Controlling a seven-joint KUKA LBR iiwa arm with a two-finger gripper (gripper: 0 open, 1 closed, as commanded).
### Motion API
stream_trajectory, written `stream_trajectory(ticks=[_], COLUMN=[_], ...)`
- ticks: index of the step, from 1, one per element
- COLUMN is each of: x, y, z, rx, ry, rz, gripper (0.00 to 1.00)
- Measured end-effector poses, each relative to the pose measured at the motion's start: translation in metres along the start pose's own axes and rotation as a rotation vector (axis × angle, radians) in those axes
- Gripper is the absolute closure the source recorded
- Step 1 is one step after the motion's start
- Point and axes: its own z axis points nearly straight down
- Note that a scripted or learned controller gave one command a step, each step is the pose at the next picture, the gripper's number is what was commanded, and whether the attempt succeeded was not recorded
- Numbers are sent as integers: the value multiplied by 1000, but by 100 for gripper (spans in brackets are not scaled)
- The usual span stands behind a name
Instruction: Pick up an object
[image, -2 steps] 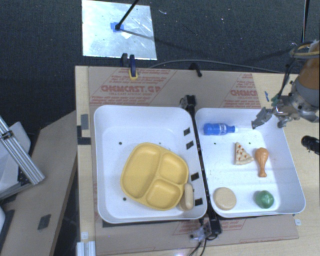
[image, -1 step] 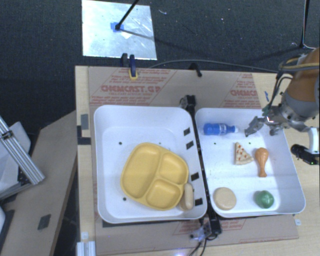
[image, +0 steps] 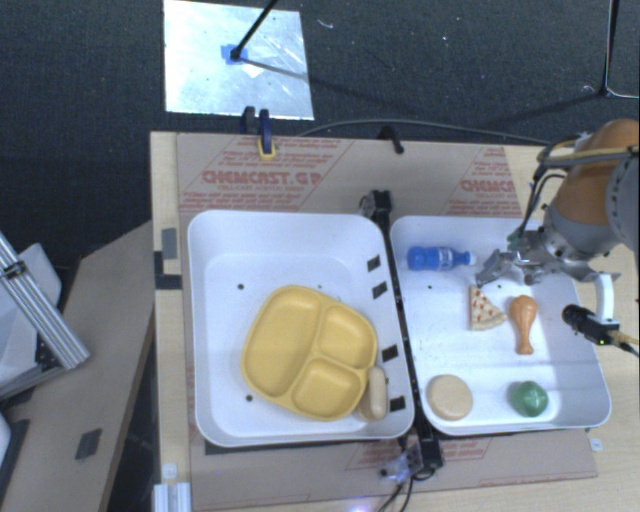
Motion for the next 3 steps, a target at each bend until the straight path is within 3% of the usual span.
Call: stream_trajectory(ticks=[1, 3], x=[0, 15], y=[2, 16], z=[-15, -117], rx=[-8, -10], ry=[-2, -2], rz=[-2, -4], gripper=[100, 100])
